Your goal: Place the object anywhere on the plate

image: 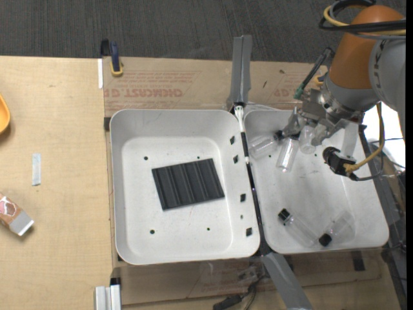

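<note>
Nearest the lens, along the bottom edge, grey metal struts [284, 283] and a bit of aluminium rail [106, 297] poke out from under the bench. Above them sit the two shallow white plastic bins with rounded corners and smooth, slightly glossy walls.

In the left bin [129, 237] lies a dark grey ribbed plate [188, 183], a flat rectangle with parallel grooves, turned a little askew near the bin's middle. Small black dots mark the bin floor around it.

In the right bin [368, 234] a clear plastic bottle with black caps [306, 228] lies on its side near the front wall, hard to see against the white. It is well apart from the plate, in the other bin.

The gripper [292, 142] hangs over the back left part of the right bin, below the grey wrist and orange band of the arm [355, 57]. Its fingers look translucent and blur into glare, so I cannot tell whether they are spread or closed, nor whether anything sits between them. A black and yellow cable [342, 163] loops beside it.

Both bins rest on a sheet of brown cardboard with reversed red print [151, 89], laid on a pale wooden bench top [51, 108]. A small metal strip [36, 170] and a wrapped bar [13, 215] lie on the wood at the left, and a blue-handled clamp [111, 57] grips the back edge. Dark grey carpet [161, 11] runs behind the bench.
</note>
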Controlling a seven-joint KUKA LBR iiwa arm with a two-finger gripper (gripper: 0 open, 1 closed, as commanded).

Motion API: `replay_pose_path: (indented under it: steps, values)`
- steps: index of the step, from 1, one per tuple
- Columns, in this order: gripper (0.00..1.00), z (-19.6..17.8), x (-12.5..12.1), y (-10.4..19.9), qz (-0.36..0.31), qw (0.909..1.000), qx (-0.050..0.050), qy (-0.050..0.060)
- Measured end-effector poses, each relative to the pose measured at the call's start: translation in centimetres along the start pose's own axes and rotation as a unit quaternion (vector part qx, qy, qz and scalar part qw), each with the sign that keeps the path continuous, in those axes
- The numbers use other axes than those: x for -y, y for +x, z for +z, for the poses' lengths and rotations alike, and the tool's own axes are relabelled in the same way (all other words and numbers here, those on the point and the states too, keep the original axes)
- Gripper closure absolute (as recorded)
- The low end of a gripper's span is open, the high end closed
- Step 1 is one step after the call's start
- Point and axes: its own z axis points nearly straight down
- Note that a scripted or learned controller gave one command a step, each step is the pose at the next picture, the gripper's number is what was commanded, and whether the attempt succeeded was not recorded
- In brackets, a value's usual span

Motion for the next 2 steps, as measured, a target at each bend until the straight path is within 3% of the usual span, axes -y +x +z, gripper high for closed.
replay_pose_path:
  steps: [1, 2]
  values:
    - [1.00, -3.9, 3.2, 6.1, -0.054, 0.9985, 0.000, -0.001]
    - [1.00, -7.4, 8.3, 7.8, -0.100, 0.9950, 0.000, -0.001]
